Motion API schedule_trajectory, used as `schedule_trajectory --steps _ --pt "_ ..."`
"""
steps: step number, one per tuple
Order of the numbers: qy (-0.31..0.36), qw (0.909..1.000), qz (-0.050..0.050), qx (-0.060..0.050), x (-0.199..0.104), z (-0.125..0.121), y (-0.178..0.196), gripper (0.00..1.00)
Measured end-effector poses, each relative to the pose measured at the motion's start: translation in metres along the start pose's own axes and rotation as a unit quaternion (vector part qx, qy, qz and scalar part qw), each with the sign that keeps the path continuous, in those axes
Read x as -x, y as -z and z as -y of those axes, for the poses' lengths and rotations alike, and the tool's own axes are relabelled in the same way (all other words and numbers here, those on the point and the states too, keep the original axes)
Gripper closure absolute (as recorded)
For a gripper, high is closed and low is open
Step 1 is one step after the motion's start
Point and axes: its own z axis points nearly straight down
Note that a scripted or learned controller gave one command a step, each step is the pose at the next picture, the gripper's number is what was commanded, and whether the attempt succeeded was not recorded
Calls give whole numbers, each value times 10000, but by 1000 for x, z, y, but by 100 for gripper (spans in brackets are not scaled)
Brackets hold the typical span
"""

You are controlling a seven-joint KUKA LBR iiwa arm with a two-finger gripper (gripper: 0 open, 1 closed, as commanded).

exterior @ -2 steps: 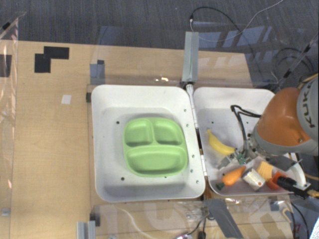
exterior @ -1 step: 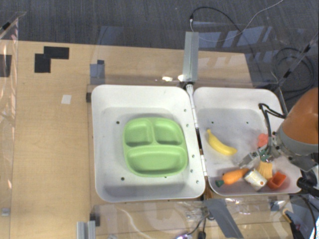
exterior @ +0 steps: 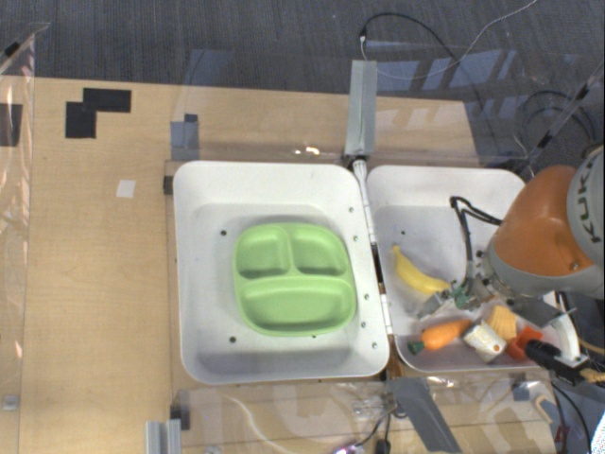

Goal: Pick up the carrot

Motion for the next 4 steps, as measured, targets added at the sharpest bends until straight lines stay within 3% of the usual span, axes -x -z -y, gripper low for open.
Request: schedule_trajectory --steps 1,2,3,4 --pt "2022 9793 33 12 58 21 -1 0" --pt "-1084 9941 13 -6 48 20 -2 0" --pt "-357 9994 -4 -32 102 -13 63 0" --pt "1608 9870 -16 -33 58 15 2 0"
